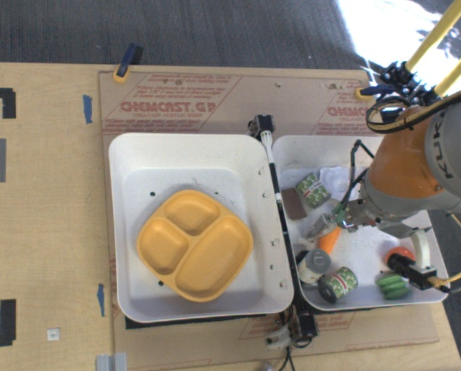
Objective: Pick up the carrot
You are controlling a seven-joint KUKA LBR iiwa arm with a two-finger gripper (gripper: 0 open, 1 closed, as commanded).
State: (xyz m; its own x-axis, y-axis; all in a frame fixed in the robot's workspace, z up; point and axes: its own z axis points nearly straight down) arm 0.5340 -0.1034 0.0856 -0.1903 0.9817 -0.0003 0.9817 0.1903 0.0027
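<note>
Nearest in the right bin [439, 300] lie a green-labelled can [337, 283], a grey can [317, 261] and a green vegetable [393, 286]. The carrot [330, 239] (short, orange, tilted) sits just beyond, mid-bin, directly below the gripper [337, 221]; whether the gripper is clenched cannot be told. Farther back lies another green-labelled can [313, 191]. The left bin [130, 168] holds a yellow divided plate [195, 243].

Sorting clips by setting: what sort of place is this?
Probably a robot lab test bench: two white bins on a cardboard-covered table, a yellow divided plate, toy food such as a carrot, and tape markers.
</note>
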